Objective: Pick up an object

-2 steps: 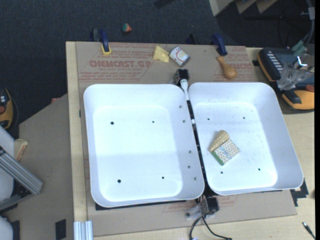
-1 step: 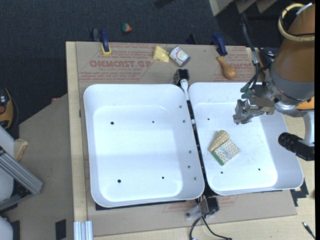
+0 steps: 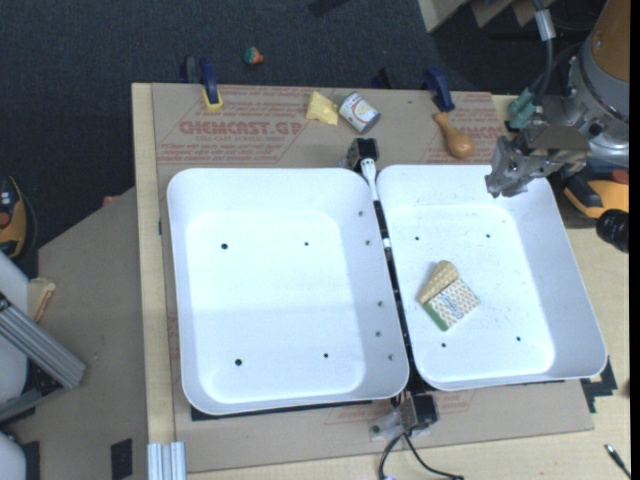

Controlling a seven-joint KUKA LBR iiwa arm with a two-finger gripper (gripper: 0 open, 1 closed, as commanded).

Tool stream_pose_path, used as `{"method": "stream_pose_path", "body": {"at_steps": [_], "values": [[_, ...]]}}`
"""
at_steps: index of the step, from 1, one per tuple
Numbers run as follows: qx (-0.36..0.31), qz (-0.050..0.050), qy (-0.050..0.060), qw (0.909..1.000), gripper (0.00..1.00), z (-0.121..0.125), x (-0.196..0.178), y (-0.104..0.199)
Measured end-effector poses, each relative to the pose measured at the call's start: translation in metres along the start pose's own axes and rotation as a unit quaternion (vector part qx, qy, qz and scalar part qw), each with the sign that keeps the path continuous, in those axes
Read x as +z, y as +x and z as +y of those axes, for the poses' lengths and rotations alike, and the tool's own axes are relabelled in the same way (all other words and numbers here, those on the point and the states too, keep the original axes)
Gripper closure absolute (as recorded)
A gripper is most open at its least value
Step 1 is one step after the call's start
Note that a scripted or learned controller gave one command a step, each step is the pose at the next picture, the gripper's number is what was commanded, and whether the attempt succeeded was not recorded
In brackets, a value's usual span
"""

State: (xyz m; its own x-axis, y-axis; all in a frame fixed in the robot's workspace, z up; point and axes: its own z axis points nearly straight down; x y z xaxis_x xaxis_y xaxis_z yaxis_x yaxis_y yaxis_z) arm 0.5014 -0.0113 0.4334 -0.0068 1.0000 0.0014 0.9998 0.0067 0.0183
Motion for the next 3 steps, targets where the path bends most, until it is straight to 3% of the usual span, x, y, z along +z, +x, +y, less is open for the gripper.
{"method": "stream_pose_path", "body": {"at_steps": [1,2,3], "values": [[0.0,0.0,0.016,0.9999,1.0,-0.002,0.138,0.068],[0.006,-0.002,0.007,1.0,1.0,0.028,0.127,0.009],[0.001,0.0,-0.002,1.0,1.0,0.083,-0.085,0.063]]}}
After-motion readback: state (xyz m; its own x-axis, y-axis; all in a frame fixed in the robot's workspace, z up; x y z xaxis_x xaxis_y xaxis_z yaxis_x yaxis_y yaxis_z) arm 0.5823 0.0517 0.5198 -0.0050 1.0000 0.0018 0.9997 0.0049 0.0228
